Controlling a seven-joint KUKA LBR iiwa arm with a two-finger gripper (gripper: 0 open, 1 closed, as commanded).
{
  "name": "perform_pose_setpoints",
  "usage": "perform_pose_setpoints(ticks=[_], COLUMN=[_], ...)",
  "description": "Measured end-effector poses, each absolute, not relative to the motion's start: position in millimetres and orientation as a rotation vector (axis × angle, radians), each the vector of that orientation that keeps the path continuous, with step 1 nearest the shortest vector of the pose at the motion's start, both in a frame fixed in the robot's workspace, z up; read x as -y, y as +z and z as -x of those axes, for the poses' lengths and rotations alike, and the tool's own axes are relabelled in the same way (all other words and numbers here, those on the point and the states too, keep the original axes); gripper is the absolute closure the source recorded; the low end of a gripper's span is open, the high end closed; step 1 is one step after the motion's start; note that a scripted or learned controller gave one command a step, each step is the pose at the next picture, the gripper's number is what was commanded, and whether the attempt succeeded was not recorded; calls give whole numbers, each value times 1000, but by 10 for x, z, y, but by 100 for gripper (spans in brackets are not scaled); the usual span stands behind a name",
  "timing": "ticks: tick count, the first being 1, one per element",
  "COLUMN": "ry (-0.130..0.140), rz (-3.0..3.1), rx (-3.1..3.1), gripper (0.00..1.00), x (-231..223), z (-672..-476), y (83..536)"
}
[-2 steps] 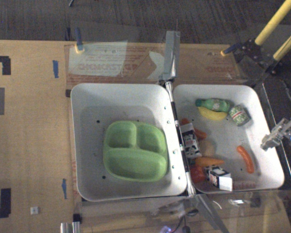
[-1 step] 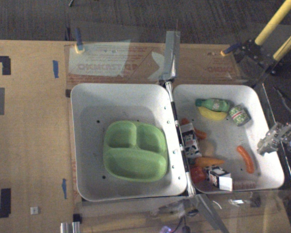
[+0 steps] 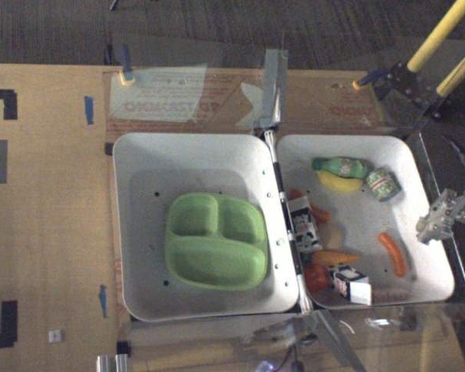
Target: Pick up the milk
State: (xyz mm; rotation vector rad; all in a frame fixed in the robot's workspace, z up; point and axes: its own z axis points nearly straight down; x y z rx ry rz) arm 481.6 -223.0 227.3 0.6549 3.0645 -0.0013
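A black-and-white patterned milk carton [image 3: 303, 225] lies along the left wall of the right bin [image 3: 432, 192]. A second small dark carton with a white end [image 3: 351, 284] sits near that bin's front edge. My gripper [image 3: 442, 217] hovers over the right rim of the right bin, well to the right of both cartons and touching neither. Nothing is visible in its grasp.
In the right bin lie a green bottle [image 3: 340, 165], a banana [image 3: 339, 181], a green can [image 3: 381, 184], a sausage [image 3: 393, 253], a carrot [image 3: 335, 258] and a red item [image 3: 316, 278]. The left bin [image 3: 139, 169] holds a green divided plate [image 3: 216, 240].
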Motion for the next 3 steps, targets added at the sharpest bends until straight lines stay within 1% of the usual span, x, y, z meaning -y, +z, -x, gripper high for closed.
perform_pose_setpoints(ticks=[1, 2, 3], ry=[1, 0, -2], rz=[-720, -790, -318], rx=[-3055, -3038, -3118], gripper=[100, 100, 100], x=[1742, 1828, 2075], z=[-4845, -4803, -4811], y=[2283, 1476, 1927])
